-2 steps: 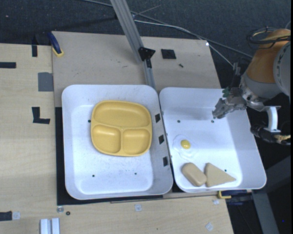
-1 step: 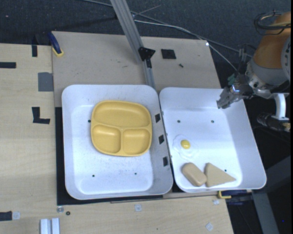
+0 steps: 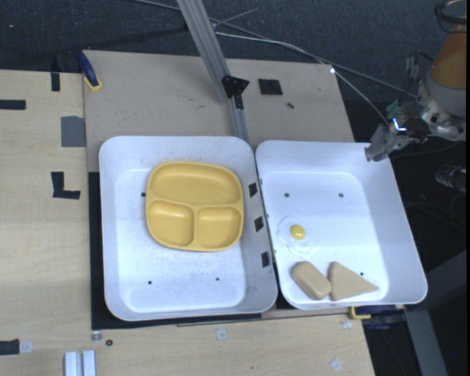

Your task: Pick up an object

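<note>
At the near edge of the right bin (image 3: 392, 210), in its front corner, lie two tan pieces that touch each other: a rounded block (image 3: 310, 280) on the left and a wedge (image 3: 349, 282) on the right. Just behind them, closer to the left wall of this bin, a small yellow ball (image 3: 298, 233) sits alone on the white floor, apart from both tan pieces.

In the left bin (image 3: 117, 233) a yellow divided plate (image 3: 194, 205) lies flat, with one long compartment at the far side and two smaller ones at the near side. It rests in the far half of its bin.

Between the two bins, small black clips are seen on the shared wall. Farther back, a grey metal pole (image 3: 206, 41) runs at a slant across the wooden bench (image 3: 164, 92).

At the far right the arm (image 3: 454, 61) stays outside the bins, with its orange band visible near the top corner. The gripper (image 3: 380, 146) points down and to the left, and its tip is just over the far right corner of the right bin, well apart from all objects. It holds nothing that I can see; whether the jaws are spread or pressed together, I cannot tell.
</note>
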You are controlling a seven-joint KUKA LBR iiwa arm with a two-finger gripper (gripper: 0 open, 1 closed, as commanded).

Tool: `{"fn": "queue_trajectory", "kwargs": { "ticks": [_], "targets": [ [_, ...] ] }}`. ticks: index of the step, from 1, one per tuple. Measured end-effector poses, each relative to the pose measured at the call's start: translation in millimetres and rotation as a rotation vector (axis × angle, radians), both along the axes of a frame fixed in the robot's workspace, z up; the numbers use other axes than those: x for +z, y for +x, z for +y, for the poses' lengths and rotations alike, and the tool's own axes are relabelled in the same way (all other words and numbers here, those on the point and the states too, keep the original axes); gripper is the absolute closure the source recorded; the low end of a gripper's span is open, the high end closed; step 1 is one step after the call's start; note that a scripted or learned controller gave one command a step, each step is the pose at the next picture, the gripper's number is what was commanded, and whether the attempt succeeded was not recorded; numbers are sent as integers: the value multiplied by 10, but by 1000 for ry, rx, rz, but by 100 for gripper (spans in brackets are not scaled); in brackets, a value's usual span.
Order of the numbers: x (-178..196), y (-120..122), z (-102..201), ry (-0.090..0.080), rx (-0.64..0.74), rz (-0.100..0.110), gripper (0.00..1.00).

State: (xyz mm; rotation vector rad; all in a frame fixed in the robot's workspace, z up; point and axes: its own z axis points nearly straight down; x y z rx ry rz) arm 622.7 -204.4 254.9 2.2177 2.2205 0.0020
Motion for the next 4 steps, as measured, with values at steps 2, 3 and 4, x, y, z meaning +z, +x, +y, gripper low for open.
{"fn": "queue_trajectory", "kwargs": {
  "ticks": [2, 3, 4],
  "targets": [
    [42, -264, 1093, 3, 4, 5, 100],
    [-104, -468, 1566, 2, 3, 7, 100],
    [-217, -537, 2037, 2, 4, 7, 100]
  ]
}}
